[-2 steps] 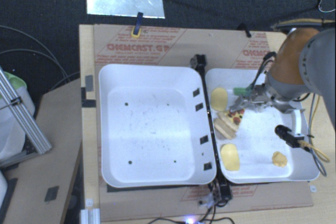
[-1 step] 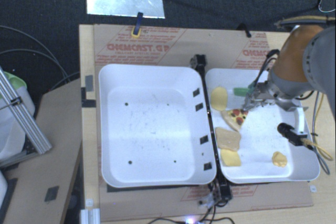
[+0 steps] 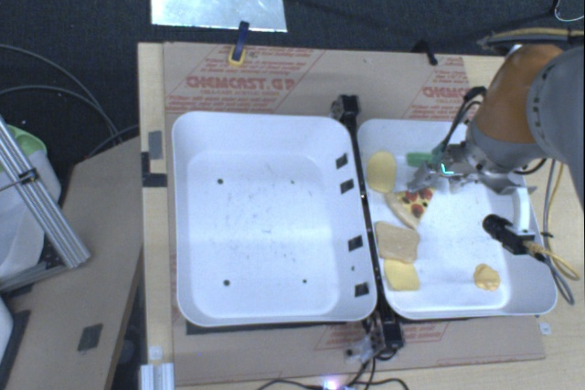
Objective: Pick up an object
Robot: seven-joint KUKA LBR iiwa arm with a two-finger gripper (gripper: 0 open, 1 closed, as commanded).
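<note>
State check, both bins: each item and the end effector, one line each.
end effector: low in the right bin, over the pizza slice
pizza slice: lying flat, under the end effector
yellow oval piece: flat, near the divider
bread slice: flat
yellow chunk: below the bread, touching
small yellow piece: alone, near the front right corner
left bin: upright

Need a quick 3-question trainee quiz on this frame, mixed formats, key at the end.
1. True or false: the toy pizza slice lies in the right bin.
2. Which item sits nearest the right bin's front right corner?
A. the yellow oval piece
B. the small yellow lump
C. the tan bread slice
3. Fill in: the gripper hangs over the ____ bin, next to the pizza slice.

Key: 1 true; 2 B; 3 right. The left bin holds none of these items.
</note>
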